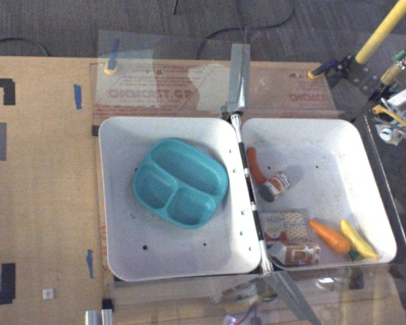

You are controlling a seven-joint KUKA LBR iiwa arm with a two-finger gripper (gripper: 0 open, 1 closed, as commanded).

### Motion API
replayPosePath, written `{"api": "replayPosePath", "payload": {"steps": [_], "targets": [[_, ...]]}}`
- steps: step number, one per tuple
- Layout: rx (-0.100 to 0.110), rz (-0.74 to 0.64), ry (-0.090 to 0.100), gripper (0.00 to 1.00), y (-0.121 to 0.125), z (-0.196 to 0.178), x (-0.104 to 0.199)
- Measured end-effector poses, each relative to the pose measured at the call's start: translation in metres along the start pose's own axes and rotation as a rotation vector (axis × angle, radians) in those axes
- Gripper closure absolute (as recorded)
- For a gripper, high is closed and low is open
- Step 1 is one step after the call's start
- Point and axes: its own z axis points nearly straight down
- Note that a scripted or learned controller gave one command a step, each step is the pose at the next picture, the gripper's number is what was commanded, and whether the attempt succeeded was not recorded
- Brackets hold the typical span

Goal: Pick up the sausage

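Against the left wall of the right bin (365, 181), near its far end, lies the sausage (255, 165): a smooth, reddish-brown, slightly curved cylinder, with a small white-and-red container (276, 185) just beside it. Nearer the front lie a flat printed packet (284, 225), a tipped bottle (296, 254), an orange carrot (329, 237) and a yellow piece (357, 240). A glossy teal three-part plate (181, 182) sits in the left bin (122, 242). Whether the gripper is open, closed or holding anything cannot be told. Both bins rest on a brown, board-like bench (40, 181); black cables (264, 5) trail over grey carpet beyond.
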Motion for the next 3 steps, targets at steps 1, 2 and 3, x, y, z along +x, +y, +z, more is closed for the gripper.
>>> {"api": "replayPosePath", "payload": {"steps": [1,2,3], "targets": [[-0.002,-0.308,0.001,1.00,0.013,-0.024,0.028],[-0.001,-0.031,0.001,1.00,0.014,-0.018,0.042],[0.001,-0.328,-0.001,1.00,0.021,-0.011,0.040]]}}
